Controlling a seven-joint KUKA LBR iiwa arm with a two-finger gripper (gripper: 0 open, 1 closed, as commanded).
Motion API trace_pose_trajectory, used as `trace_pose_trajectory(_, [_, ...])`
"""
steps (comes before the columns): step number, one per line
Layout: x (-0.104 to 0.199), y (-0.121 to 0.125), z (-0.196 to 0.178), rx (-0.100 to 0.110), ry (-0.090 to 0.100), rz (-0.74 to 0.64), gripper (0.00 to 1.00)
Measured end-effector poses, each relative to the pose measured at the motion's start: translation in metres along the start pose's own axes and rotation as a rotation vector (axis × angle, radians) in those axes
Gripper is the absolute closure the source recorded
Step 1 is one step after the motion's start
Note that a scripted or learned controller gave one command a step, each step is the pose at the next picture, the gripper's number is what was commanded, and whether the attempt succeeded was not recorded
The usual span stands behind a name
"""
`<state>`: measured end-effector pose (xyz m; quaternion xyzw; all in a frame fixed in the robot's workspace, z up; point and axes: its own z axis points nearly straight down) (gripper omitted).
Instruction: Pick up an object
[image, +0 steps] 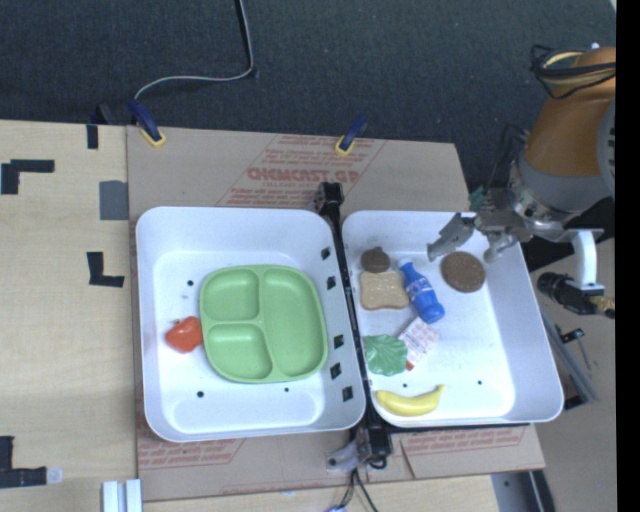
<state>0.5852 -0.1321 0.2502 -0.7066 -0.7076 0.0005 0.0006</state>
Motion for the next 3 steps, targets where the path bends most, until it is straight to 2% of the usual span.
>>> trace_pose_trajectory(1, [0.035, 0.046, 0.101, 0.004, 0.001, 0.000, 0.00])
trace_pose_trajectory(2, [0.022, 0.077, 0.164, -0.004, -0.002, -0.001, 0.00])
trace_pose_trajectory(3, [0.023, 0.077, 0.155, -0.003, -0.003, -0.002, 1.00])
